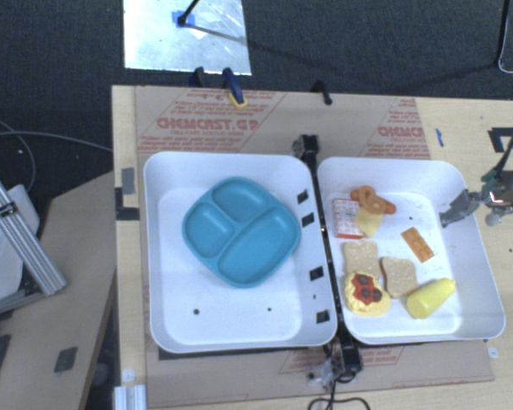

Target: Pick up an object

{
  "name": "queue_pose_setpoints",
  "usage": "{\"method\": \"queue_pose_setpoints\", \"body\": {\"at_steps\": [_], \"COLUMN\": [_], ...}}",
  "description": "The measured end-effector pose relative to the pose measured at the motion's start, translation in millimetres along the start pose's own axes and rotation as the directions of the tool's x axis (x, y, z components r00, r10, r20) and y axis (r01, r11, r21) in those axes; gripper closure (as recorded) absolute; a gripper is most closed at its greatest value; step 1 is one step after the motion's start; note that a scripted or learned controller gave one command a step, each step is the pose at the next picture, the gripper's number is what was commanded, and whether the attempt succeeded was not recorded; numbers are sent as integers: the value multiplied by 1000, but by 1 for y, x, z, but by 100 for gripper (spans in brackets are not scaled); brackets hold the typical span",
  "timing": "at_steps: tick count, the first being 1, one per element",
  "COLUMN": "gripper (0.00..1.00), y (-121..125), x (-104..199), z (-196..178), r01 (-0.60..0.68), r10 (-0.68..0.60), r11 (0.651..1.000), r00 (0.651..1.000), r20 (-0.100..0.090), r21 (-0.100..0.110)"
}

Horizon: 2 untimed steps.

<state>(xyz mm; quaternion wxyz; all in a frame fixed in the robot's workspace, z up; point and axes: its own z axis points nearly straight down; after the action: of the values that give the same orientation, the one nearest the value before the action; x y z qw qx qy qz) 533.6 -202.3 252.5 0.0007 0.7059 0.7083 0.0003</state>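
My pincer (pixel 468 207) sits at the right edge of the frame, over the right rim of the right bin (pixel 474 254). From here I cannot tell how it stands, and I see nothing in its hold.

Nearest to it in that bin lies a small orange cracker (pixel 417 244), apart from the rest. Lower down, near the bin's lower right corner, a yellow lemon-like piece (pixel 429 297) lies on its side. To its left are two slices of toast (pixel 379 266), side by side and touching, with a little round pizza (pixel 366 293) just below them. Above the toast lie a pale yellow block (pixel 369 221), a white and red card (pixel 346 218) and, uppermost, a brown pretzel (pixel 369 199).

The left bin (pixel 167 314) touches the right one along the middle of the frame. In it a blue divided plate (pixel 241 231) lies flat, with three compartments.

Both bins rest on a brown printed board (pixel 197 118).
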Motion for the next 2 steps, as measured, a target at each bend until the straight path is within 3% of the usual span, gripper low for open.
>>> {"method": "queue_pose_setpoints", "body": {"at_steps": [1, 2], "gripper": [0, 0], "y": [-15, -11], "x": [17, 93], "z": [174, 110], "r01": [-3, 8], "r10": [3, -8], "r11": [1000, 1000], "r00": [1000, 1000], "r20": [-2, -2], "r21": [0, -5]}}
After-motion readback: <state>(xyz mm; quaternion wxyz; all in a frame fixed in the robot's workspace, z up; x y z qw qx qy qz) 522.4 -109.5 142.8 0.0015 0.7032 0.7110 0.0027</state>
